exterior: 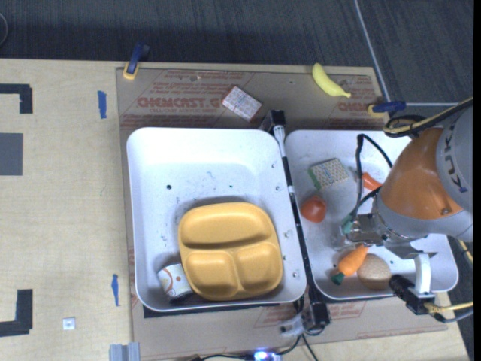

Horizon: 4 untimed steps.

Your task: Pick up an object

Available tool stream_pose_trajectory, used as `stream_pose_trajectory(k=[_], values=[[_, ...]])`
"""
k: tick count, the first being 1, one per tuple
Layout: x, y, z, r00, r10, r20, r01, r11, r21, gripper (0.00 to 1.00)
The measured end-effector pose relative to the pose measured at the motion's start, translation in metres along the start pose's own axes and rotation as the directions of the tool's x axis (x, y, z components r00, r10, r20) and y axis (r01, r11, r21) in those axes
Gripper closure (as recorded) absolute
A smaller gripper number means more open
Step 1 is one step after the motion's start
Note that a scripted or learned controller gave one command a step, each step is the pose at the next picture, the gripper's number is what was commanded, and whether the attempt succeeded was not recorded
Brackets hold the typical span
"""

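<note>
Claw (359, 241) sits just above carrot (350, 262) in right bin (331, 145); spread unclear.

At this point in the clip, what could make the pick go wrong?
The gripper is low in the right bin, close above the toy carrot, which lies against a beige potato-like piece; closing there may clip both or nudge the carrot aside. The arm hides part of the bin, so contact is hard to confirm.

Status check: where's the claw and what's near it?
Claw low in right white bin. Orange carrot toy directly below it. Beige oval piece touching carrot.
</note>
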<state>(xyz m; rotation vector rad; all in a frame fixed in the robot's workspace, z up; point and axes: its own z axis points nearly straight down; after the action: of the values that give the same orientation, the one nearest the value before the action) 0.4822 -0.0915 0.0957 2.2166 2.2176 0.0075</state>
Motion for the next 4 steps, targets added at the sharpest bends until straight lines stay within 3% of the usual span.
stream_pose_trajectory(k=[1,2,3,4], values=[[0.098,0.017,-0.089,1.000,-0.001,-0.002,0.001,1.000,0.006,1.00],[0.098,0.017,-0.089,1.000,-0.001,-0.001,0.001,1.000,0.007,0.00],[0.038,-0.002,-0.089,1.000,0.001,-0.002,-0.001,1.000,0.009,0.00],[0.000,0.008,-0.005,1.000,0.001,-0.001,-0.001,1.000,0.009,0.00]])
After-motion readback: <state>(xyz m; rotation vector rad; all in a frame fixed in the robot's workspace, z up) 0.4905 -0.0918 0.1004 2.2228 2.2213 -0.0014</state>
